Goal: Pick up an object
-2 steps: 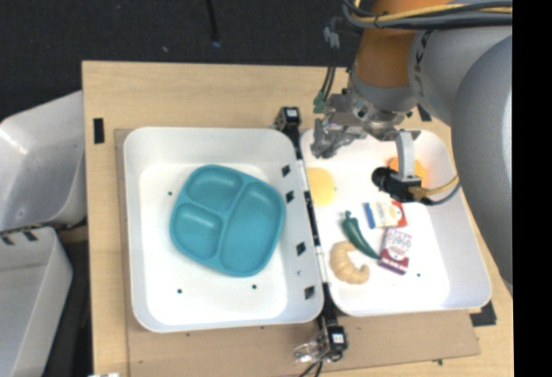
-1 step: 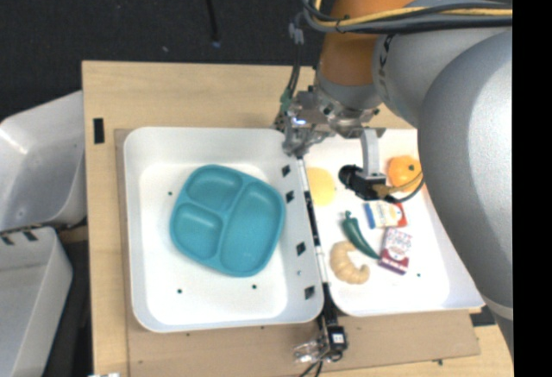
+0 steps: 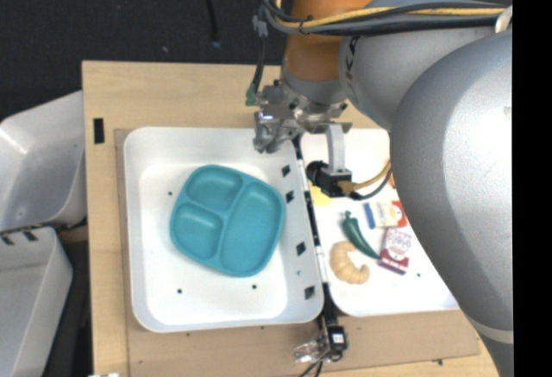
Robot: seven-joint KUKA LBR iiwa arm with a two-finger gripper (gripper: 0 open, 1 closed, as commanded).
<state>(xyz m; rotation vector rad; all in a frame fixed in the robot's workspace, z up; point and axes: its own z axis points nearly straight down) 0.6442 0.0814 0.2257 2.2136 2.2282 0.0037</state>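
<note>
The pincer [image 3: 274,135] hangs over the far right corner of the left bin [image 3: 151,298], close to the ridge where the two bins meet. It sits above bare white floor and nothing shows between its tips; whether it stands wide or narrow I cannot tell, as the wrist hides much of it. Judged from this, no object is lifted yet.

The things to pick lie sorted by bin, probably so the arm can take from either side. The left bin holds one teal plate [image 3: 228,220] with three compartments, lying flat near the middle, well apart from the pincer. The right bin [image 3: 405,293] holds small things bunched at its near side: one croissant [image 3: 349,263], one green pepper-like piece [image 3: 355,233] just beyond it, one red and white packet [image 3: 397,248] to their right, and one small blue and white item [image 3: 373,214] farther off. The arm covers the rest of that bin, so more may lie there. Both bins rest side by side on the table [image 3: 103,91].
</note>
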